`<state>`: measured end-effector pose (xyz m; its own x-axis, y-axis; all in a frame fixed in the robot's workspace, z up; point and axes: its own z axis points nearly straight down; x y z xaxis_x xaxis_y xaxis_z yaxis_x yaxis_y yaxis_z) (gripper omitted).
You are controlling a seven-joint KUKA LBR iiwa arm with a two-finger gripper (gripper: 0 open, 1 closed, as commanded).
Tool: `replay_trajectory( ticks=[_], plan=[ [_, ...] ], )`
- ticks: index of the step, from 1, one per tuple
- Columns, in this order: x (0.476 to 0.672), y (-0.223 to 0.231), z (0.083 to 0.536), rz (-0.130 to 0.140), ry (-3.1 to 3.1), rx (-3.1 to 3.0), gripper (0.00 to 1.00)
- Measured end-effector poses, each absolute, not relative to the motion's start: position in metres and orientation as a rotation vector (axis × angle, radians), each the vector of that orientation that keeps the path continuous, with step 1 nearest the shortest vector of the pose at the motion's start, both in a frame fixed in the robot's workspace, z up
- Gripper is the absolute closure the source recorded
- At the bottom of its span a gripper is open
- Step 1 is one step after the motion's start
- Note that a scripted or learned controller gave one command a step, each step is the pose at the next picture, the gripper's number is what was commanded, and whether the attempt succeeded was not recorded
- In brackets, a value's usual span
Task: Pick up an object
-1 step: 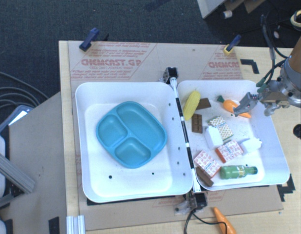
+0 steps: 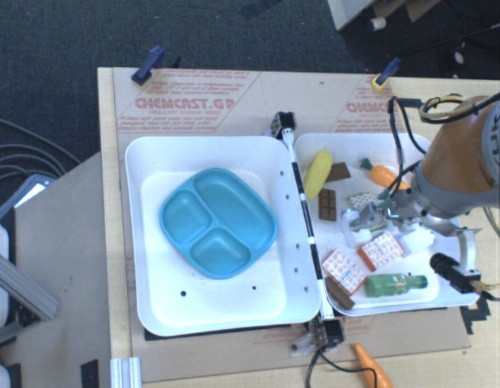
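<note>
The right bin [image 2: 347, 141] holds several small items. Among them are a yellow corn cob [image 2: 318, 174], a dark chocolate bar [image 2: 327, 204], an orange carrot [image 2: 383, 175], two red-and-white boxes [image 2: 382, 250] [image 2: 343, 268] and a green bottle [image 2: 394, 284] lying on its side. My gripper [image 2: 365, 214] is low over the middle of this bin, just right of the chocolate bar and above the boxes. The grey arm with its orange band [image 2: 460, 156] comes in from the right and hides part of the bin.
The left bin [image 2: 141, 241] holds a blue divided plate [image 2: 218, 221]. A black divider bar [image 2: 301, 208] runs between the bins. A small brown piece [image 2: 340, 170] lies beside the corn, and a brown strip [image 2: 339, 295] at the right bin's front left corner.
</note>
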<state>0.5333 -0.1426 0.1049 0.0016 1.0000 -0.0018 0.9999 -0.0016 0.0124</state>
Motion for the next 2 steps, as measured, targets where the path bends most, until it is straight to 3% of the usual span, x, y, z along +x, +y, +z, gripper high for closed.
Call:
replay_trajectory(
  ticks=[1,2],
  plan=[
    [0.602,-0.137,0.095,0.018,2.21,2.211,0.0],
    [0.576,-0.133,0.096,0.028,2.201,2.204,0.0]
  ],
)
